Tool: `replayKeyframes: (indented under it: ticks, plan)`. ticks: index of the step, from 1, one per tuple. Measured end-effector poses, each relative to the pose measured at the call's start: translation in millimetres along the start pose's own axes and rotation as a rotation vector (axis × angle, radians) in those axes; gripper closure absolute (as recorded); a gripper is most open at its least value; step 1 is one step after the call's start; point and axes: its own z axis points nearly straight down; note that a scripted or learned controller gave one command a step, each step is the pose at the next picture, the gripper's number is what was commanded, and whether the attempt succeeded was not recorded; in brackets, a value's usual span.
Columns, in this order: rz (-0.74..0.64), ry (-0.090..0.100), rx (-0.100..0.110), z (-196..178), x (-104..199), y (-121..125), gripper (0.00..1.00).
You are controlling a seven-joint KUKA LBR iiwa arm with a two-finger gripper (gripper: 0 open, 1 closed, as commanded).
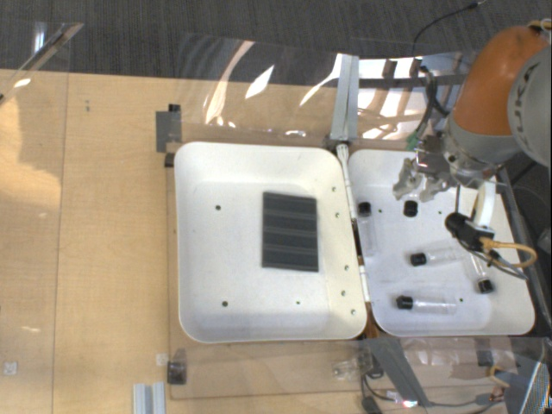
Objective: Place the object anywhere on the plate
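Wooden bench (86,231) bears two white bins, no legible writing; gripper (420,179) (finger state unclear) hovers over capped tubes (427,302).

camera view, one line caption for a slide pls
KUKA arm's pincer over the right bin of clear black-capped tubes; dark ribbed plate lies in the left bin.

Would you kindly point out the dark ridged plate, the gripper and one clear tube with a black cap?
dark ridged plate (290,231), camera view, middle of its top face.
gripper (412,185), camera view, between its fingertips.
clear tube (429,302), camera view, its transparent body beside the black cap.
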Motion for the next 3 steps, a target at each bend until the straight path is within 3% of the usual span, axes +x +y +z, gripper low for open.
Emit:
replayKeyframes:
  ticks: [1, 2, 3]
  plan:
    - [-0.07, 0.002, 0.002, 23.5, 84.3, 36.7, 1.0]
    - [0.063, 0.002, -0.002, -43.5, 141.8, 47.9, 1.0]
    - [0.007, 0.003, -0.003, -88.0, 196.8, 38.9, 1.0]
